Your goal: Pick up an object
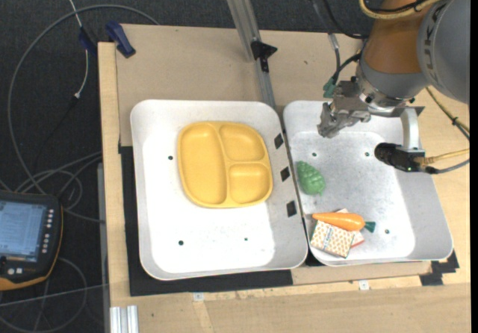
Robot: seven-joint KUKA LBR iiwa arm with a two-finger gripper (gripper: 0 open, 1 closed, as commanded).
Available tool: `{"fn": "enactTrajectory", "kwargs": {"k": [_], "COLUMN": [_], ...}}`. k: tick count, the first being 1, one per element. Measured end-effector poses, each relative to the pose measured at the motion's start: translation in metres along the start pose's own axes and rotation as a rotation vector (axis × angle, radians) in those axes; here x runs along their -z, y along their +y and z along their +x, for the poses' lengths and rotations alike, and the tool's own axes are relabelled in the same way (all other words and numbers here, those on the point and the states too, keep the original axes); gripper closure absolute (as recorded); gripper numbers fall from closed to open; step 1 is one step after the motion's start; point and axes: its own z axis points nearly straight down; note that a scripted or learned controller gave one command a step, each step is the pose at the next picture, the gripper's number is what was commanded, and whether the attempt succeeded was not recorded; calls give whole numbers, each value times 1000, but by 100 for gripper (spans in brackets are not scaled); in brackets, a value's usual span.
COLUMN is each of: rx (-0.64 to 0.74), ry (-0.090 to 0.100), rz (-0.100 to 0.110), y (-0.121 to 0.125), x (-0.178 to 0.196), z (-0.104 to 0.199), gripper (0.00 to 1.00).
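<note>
The tool (329,128) is hovering over the right bin's (388,193) far end, grip state impossible to tell. The carrot (339,220) is lying near the front, touching a patterned packet (331,239).

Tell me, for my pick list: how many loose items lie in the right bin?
3: a green toy at its left wall, a carrot near the front, a small packet just below the carrot.
</note>
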Motion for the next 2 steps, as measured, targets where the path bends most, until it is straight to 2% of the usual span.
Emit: {"fn": "enactTrajectory", "kwargs": {"k": [1,2], "rx": [0,1], "ry": [0,1], "rz": [0,-1], "y": [10,21], "x": [-5,13], "z": [52,109], "gripper": [100,100]}}
